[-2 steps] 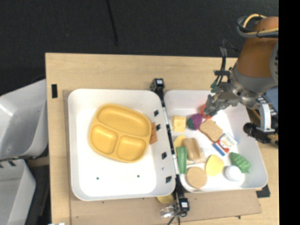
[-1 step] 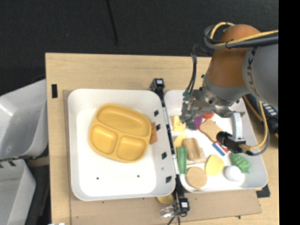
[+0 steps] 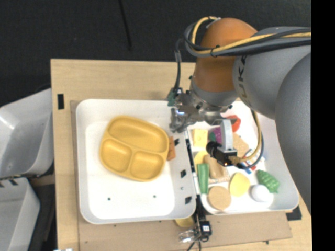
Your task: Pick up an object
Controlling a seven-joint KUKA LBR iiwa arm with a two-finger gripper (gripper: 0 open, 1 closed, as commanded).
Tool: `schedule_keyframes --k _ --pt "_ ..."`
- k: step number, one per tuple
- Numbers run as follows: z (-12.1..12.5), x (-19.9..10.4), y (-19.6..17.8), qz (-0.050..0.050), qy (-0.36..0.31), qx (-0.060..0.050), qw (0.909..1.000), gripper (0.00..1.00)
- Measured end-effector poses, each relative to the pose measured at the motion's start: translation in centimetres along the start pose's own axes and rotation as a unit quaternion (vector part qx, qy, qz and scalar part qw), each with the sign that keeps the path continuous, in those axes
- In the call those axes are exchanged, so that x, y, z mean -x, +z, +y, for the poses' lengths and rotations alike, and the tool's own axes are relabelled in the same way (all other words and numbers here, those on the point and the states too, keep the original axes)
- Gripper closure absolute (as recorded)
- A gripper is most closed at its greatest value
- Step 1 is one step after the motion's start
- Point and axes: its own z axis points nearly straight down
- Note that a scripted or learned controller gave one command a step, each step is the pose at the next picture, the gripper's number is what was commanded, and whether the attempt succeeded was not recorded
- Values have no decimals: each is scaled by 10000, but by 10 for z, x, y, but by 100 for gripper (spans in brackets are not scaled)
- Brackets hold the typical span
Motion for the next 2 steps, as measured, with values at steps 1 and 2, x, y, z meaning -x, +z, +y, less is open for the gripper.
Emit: schedule_keyframes --k 1,2 --pt "-74 -70 -36 0 -2 -17 10000 100" --pt "-88 -93 -257 20 18 80 10000 100"
